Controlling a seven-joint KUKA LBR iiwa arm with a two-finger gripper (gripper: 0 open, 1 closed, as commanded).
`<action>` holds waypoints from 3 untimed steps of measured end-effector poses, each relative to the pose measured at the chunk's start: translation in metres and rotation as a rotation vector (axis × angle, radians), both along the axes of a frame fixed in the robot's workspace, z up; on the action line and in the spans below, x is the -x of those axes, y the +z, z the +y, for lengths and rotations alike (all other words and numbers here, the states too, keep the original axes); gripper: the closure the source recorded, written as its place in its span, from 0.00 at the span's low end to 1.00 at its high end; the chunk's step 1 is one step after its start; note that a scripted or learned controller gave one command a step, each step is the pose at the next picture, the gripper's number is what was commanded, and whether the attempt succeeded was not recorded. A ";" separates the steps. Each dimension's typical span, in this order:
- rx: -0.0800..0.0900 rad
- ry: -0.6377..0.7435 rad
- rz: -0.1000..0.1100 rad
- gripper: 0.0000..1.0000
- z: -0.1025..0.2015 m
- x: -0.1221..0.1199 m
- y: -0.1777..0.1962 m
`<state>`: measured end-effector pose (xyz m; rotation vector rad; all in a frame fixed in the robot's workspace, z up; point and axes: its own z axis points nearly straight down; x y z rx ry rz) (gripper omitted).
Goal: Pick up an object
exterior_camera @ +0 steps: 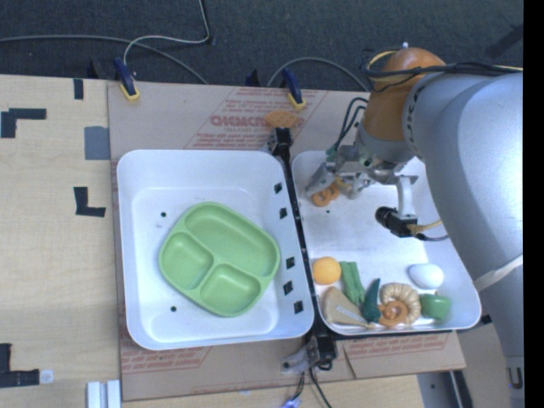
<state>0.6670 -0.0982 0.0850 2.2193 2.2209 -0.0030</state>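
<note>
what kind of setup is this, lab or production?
Likely a research lab bench: cardboard sheet clamped down under two white bins, toy food like a plastic egg, loose cables.

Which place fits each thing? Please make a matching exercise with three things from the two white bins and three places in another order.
Things:
1. green divided plastic plate
2. orange round ball
3. white egg-shaped object

Places:
A. right bin, near its right wall
B. left bin, in the middle
C. right bin, by the wall shared with the left bin

Pairs: 1-B, 2-C, 3-A
</note>
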 end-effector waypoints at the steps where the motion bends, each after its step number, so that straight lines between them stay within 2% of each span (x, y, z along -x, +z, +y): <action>1: 0.000 -0.001 0.002 0.00 0.001 -0.001 0.000; 3: 0.000 -0.001 0.002 0.00 -0.002 -0.001 0.000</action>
